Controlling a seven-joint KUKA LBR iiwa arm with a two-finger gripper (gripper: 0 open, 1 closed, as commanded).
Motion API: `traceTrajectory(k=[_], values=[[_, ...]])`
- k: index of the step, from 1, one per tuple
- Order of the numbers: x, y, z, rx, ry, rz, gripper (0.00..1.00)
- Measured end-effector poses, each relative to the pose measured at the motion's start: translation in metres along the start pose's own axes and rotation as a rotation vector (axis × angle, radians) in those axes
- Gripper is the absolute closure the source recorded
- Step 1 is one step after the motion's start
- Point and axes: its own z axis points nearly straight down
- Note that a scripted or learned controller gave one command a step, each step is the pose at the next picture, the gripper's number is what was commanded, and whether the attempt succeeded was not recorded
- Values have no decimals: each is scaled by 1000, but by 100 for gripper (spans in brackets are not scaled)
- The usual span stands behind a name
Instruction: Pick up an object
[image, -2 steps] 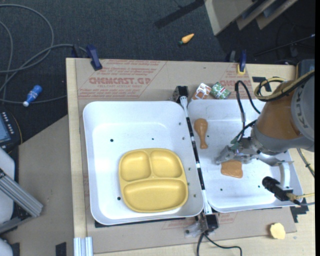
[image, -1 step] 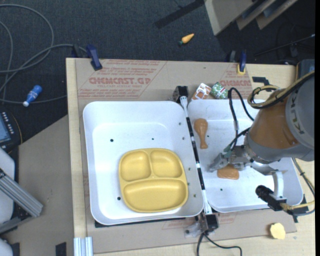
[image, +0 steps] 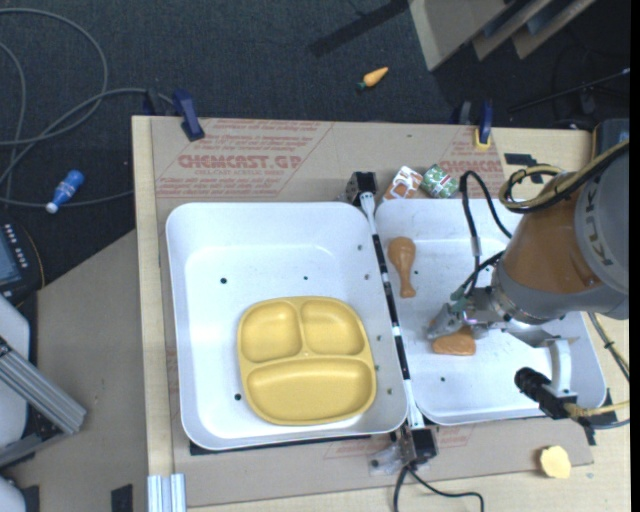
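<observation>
The pincer (image: 447, 322) hangs low in the right bin (image: 470, 400), just above an orange-brown toy piece (image: 455, 344) (grip state: cannot tell). Closing off-centre could nudge it aside

- The tabletop (image: 260, 160) is covered with brown board printed in red; up and to the left of the jaws (image: 452, 318), beyond the far rim of the left bin (image: 200, 300), large red letters read roughly "CHEMCAST GP"; the last letters are faint
- A line of smaller red print runs above that word and another below it; both are too small to read
- More red print of the same kind lies on the board straight up from the jaws, near the far right corner; illegible
- A small packet (image: 405, 183) up from the jaws bears red and white markings; unreadable
</observation>
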Motion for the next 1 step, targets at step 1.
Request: traceTrajectory(k=[1], values=[[60, 23, -96, -11, 1, -10, 100]])
